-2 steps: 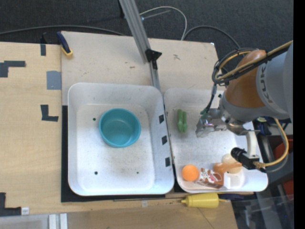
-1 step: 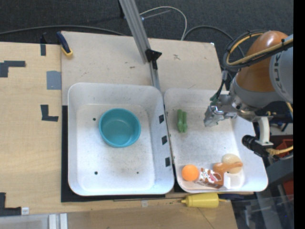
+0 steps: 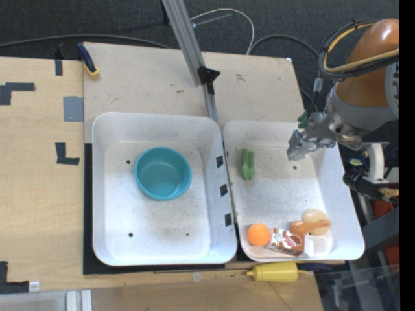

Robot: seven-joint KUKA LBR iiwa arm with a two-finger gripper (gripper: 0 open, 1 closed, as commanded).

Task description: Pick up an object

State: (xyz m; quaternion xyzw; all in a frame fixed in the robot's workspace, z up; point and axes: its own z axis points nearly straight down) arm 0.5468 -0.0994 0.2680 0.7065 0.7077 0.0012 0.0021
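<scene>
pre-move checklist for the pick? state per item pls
1. Pincer over the right bin, near its upper right: ok.
2. Nothing seen between its tips: ok.
3. Open or shut: cannot tell.
4. Nearest target, green object, lies alone to the pincer's left in the view: ok.
5. Orange ball and the other items crowd the bin's near edge, touching: not ok for a clean grasp.
6. Teal bowl in the left bin, apart from the arm: ok.
</scene>
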